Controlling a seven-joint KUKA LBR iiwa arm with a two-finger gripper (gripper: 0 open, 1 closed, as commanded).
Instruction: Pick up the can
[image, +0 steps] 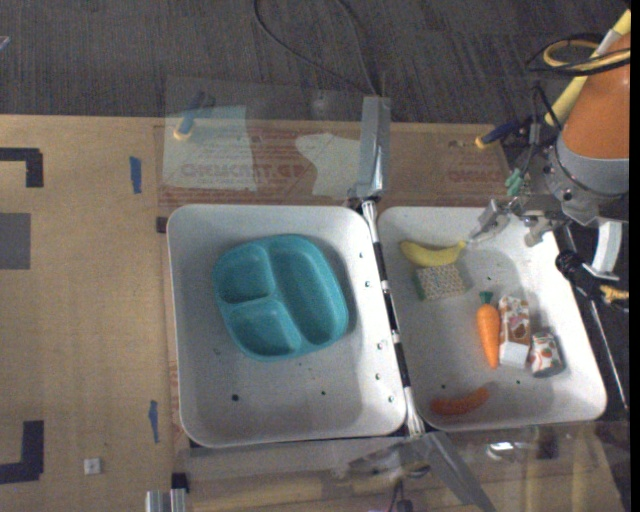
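Arm poised above the right bin (590, 400), up and right of the carrot (488, 335)

Gripper (492, 218) hangs up from the carrot, near the banana (430, 253); whether its claw is released or clenched cannot be told; two small red-and-white packs (528, 338) lie touching, just right of the carrot; whether either is the can cannot be told.

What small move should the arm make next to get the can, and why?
Probably shift the gripper down the view toward the right bin's lower right. It sits at that bin's top edge beside the banana, while what looks like the can lies beyond the carrot, untouched.
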